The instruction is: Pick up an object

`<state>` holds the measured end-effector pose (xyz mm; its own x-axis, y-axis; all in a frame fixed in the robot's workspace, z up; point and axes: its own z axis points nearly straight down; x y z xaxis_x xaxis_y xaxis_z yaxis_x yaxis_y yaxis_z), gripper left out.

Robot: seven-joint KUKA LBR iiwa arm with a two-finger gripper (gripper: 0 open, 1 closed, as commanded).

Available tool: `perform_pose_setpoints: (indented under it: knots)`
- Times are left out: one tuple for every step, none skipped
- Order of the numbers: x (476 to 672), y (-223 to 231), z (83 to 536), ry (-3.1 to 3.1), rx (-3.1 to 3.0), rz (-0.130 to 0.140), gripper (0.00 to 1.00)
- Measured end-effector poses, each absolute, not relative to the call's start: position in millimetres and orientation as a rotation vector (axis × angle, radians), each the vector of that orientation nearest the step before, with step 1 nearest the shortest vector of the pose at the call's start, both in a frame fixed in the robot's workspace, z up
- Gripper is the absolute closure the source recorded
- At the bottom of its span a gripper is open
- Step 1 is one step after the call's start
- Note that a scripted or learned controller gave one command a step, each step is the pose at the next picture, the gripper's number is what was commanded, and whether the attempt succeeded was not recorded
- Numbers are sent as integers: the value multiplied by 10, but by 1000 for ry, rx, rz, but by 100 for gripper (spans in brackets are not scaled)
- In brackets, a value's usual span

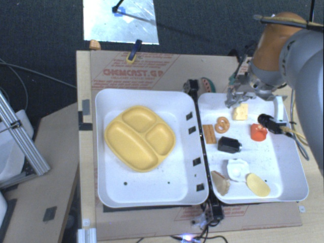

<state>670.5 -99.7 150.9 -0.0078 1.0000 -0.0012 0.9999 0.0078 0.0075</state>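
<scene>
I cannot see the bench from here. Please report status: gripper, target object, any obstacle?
Gripper low over right bin, far edge, nothing seen held. Pale yellow block just beside it. Pretzel-shaped piece and red piece nearby, apart from block.

You get even, fairly bright overhead light here, and both white bins read clean without being blown out. The left bin (147, 97) is the brightest surface; shadows inside it are soft and short, hugging the yellow tray (140, 137) on its near side. Beyond that bin, the silvery sheet (120, 14) shows mottled glare and a thin dark shadow line across it. The dark carpet (40, 29) beside the sheet stays dim and grainy. To the bin's right, the arm (296, 49) looks soft and slightly blurred. You'll notice overall sharpness is modest; small items look fuzzy at their edges.
</scene>
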Motion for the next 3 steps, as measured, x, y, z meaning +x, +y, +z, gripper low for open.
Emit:
perform_pose_setpoints:
  knots:
    - [5773, -756, 1864, 2224, 2223, -1, 100]
    - [5662, 144, 1842, 2236, 2210, 3, 100]
    - [5162, 231, 1840, 2225, 2223, -2, 100]
